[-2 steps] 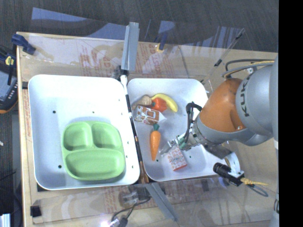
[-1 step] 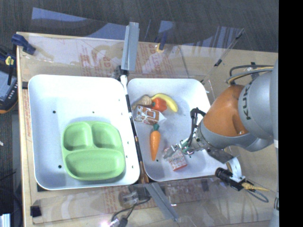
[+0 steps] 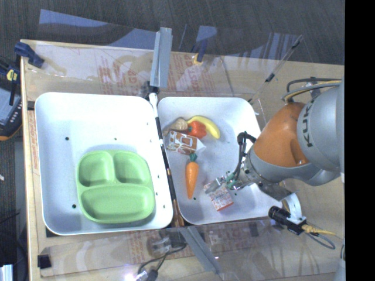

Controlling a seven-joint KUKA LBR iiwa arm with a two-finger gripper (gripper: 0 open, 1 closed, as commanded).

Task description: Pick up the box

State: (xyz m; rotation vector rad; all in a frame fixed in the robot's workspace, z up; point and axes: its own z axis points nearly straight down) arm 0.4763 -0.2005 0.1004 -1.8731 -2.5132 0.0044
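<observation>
Right now your gripper [image 3: 225, 183] hangs low in the right bin [image 3: 246, 113], touching a small carton [image 3: 221, 199] lower right, while the box [image 3: 180, 141] lies upper left beside the carrot [image 3: 191, 179]: you may lift the wrong item.

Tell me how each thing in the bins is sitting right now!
Box: lying flat in the right bin, under the gripper.
Carrot: lying flat, leaves toward the top.
Banana: lying against the tomato.
Brown carton: lying on its side.
Green tray: right side up in the left bin.
</observation>
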